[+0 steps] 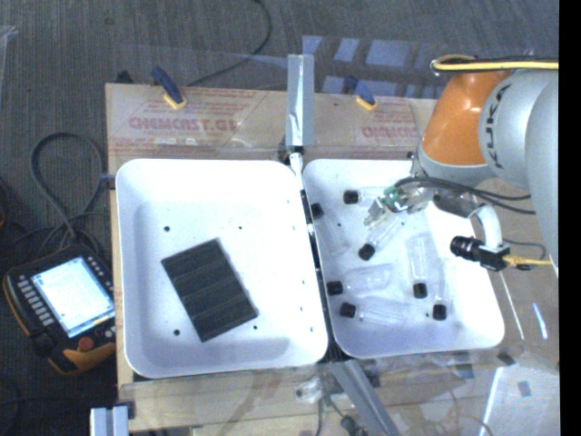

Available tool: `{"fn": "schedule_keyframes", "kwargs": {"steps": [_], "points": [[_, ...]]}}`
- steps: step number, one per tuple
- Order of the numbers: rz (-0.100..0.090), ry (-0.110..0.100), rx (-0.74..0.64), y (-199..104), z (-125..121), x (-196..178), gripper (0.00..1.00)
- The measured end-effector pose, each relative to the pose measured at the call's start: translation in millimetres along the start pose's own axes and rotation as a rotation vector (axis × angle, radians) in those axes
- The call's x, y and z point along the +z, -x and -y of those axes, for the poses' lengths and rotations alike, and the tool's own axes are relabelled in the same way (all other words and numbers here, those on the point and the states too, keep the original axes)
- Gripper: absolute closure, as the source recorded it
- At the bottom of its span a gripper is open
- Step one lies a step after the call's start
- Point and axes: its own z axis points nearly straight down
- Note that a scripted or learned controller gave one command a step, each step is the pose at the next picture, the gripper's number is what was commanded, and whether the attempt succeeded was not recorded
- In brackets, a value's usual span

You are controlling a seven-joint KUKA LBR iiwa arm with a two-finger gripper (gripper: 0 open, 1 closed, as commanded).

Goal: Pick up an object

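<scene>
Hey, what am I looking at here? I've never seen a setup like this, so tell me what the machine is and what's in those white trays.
One camera looks down at a slant on a bench. The grey and orange machine at right is a robot arm, meant to pick something up. Its hand reaches over the right bin, which holds several clear vials with black caps. Whether it grips anything is unclear. The left bin holds a dark ridged slab. The screened box on the floor at left looks like the arm's controller.
</scene>
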Motion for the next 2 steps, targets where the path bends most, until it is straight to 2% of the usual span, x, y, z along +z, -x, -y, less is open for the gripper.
{"fn": "schedule_keyframes", "kwargs": {"steps": [2], "points": [[0.0, 0.001, 0.0, 0.0, -0.1, -0.2, 0.0]]}}
